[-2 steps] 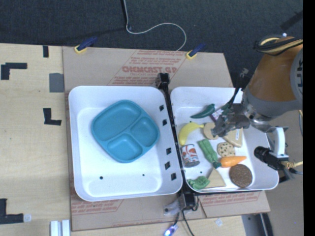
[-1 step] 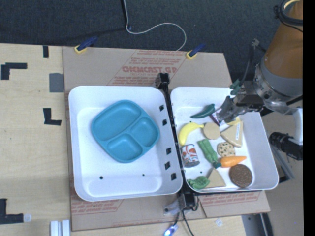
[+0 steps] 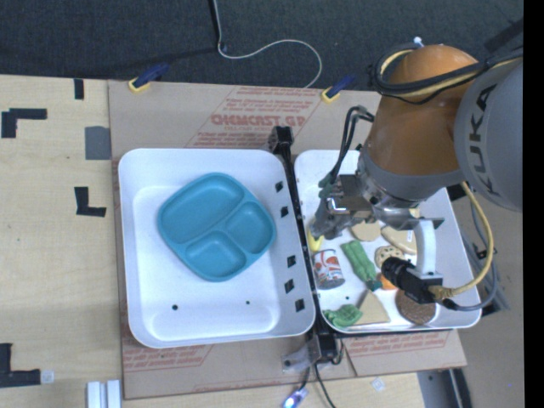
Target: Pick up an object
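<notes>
Camera view shows the gripper [image 3: 330, 221] low in the right bin [image 3: 459, 266], close to its left wall; if the fingers are spread or closed, I cannot tell. Small objects [image 3: 365, 266] lie crowded just right and below it. At frame left, the left bin [image 3: 140, 253] holds a blue divided plate [image 3: 217, 225], with bare floor around.

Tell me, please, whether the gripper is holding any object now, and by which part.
It cannot be told. The gripper is low in the right white bin, and nothing is seen between its fingers from this view.
</notes>
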`<control>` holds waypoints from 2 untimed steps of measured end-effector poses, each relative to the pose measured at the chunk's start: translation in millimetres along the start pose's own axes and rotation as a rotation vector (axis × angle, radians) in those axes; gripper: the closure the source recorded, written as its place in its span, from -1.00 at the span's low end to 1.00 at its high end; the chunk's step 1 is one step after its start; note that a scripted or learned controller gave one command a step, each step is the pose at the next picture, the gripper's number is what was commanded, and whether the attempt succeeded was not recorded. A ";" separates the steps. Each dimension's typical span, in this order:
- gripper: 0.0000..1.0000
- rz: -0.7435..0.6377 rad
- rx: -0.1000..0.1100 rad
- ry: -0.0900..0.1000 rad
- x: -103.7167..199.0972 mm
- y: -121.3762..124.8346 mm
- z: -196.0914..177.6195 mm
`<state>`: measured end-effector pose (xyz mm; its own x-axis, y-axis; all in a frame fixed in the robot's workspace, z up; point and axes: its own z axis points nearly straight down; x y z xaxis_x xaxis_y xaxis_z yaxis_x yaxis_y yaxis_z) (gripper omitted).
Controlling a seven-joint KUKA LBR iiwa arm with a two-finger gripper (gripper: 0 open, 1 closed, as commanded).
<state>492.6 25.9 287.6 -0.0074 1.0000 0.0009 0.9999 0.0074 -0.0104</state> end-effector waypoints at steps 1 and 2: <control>1.00 0.000 -0.016 0.001 43.8 -2.4 -75.7; 1.00 0.010 -0.015 -0.002 -6.5 -10.4 -133.8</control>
<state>483.6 19.2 421.5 0.0024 1.0000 -0.0007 1.0000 -0.0023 0.0045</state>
